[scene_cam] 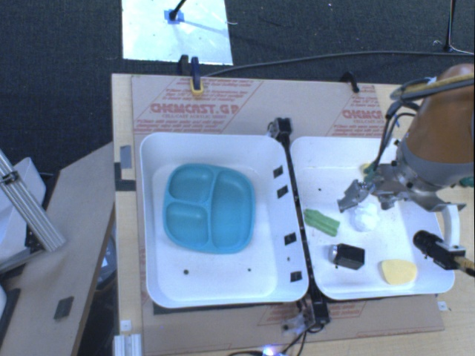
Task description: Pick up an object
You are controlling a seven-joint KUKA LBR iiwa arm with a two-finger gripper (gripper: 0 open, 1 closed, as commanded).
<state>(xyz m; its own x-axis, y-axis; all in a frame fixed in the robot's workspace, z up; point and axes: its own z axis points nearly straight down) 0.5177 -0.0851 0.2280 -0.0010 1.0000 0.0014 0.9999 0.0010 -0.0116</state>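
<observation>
Camera view: a counter (pixel 223 102) covered by a brown sheet with red lettering carried two shallow white bins side by side. The left white bin (pixel 159 158) held a light blue plastic plate with three compartments (pixel 209 208); the plate lay flat near the middle of that bin's floor, apart from its walls.

The right white bin (pixel 319 162) held four loose items. A small white crumpled lump (pixel 364 217) lay near the middle of the floor; a short green oblong piece (pixel 321 222) lay to its left, at a slant, near the wall between the bins; a small black rectangular block (pixel 348 256) lay nearer the front edge, between the green piece and a pale yellow rounded piece (pixel 399 271); the yellow piece lay toward the front right corner. All four items lay apart from one another.

The grey arm with an orange band (pixel 445 124) reached in from the right and stood over the right half of the right bin. The gripper (pixel 352 197) was positioned over that bin's floor, just beside the white lump, on its upper left as seen; whether it touched the lump could not be told. Whether the gripper was released or clenched could not be told from this angle. The green piece, black block and yellow piece all lay clear of the gripper.
</observation>
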